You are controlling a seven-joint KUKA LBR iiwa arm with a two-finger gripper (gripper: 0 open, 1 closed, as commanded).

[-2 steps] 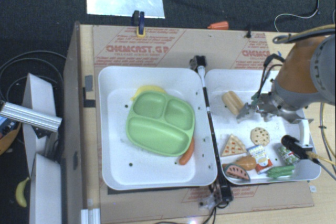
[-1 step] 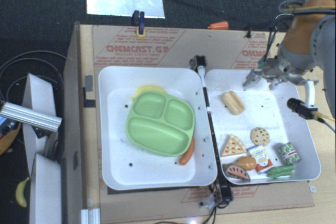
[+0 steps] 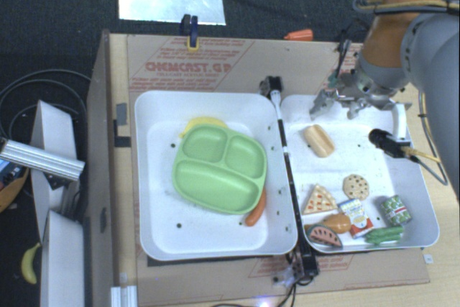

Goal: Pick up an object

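Note:
My gripper (image 3: 338, 106) hangs over the back edge of the right bin (image 3: 424, 219), open, with nothing between its fingers. A tan bread roll (image 3: 319, 140) lies just in front of it and slightly left, apart from the fingers. Further forward in that bin lie a round cookie (image 3: 355, 186), a pizza slice (image 3: 318, 200), a green can (image 3: 394, 210), a small white and blue packet (image 3: 352, 210), an orange piece (image 3: 338, 223), a watermelon slice (image 3: 323, 236) and a green pea pod (image 3: 384, 234).
The left bin (image 3: 154, 226) holds a green divided plate (image 3: 219, 167) lying over a yellow piece (image 3: 203, 123), with an orange sausage (image 3: 256, 211) at its front right edge. A divider rail (image 3: 285, 154) runs between the bins. The grey arm (image 3: 424, 39) reaches in from the right.

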